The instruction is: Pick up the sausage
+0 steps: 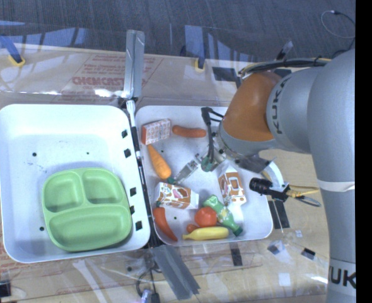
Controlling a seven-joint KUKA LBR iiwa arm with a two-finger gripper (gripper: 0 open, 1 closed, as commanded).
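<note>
Thick, smooth grey arm (325, 125) with rounded cylindrical segments. Broad glossy orange band (252, 109) just above the claw's end, bulging like a dome. Black letters "KU" beside the band, again further up near the base. Thin black cable (206, 131) looping down towards the claw (202, 164). Small metallic claw parts, grey and dark, details too small to tell.
</note>
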